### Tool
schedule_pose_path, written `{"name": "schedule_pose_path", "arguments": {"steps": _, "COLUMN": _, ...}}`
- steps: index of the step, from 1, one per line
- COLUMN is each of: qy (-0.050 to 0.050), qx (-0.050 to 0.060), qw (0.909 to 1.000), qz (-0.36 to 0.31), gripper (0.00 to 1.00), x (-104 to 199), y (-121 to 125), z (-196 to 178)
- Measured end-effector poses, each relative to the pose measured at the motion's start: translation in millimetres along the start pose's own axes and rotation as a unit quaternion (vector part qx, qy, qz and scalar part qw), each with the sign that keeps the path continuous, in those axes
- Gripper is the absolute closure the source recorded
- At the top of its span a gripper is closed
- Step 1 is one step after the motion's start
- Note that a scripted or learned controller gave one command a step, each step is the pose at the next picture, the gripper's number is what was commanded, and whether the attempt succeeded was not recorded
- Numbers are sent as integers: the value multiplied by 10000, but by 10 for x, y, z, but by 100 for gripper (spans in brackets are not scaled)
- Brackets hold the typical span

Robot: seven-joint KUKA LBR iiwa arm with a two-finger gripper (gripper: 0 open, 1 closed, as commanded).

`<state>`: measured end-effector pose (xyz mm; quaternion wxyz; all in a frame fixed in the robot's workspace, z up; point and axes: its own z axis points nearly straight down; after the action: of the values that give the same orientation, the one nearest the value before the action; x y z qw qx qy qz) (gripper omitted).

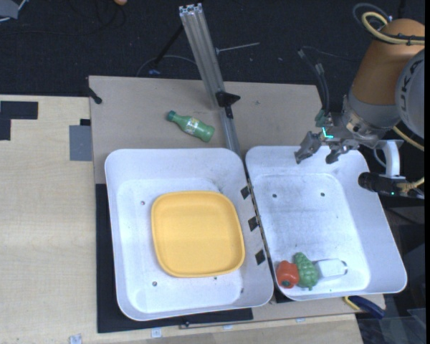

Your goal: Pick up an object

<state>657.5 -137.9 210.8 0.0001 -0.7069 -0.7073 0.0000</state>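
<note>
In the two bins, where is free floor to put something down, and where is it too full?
Right bin: bare from the gripper at its far rim down to the near edge, where a tomato, a green toy and a white piece crowd together. Left bin: the yellow plate takes the middle, leaving bare strips along the walls.

Single fixed overhead camera, slanted downward.
Frames both white bins [122,170] side by side on the bench [272,113]; arm [383,77] enters from right.
</note>
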Motion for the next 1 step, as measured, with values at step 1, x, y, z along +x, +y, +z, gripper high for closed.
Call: {"name": "schedule_pose_path", "arguments": {"steps": 1, "qy": 0, "qx": 1, "qw": 10000, "qz": 0, "gripper": 0, "x": 0, "y": 0, "z": 1}}
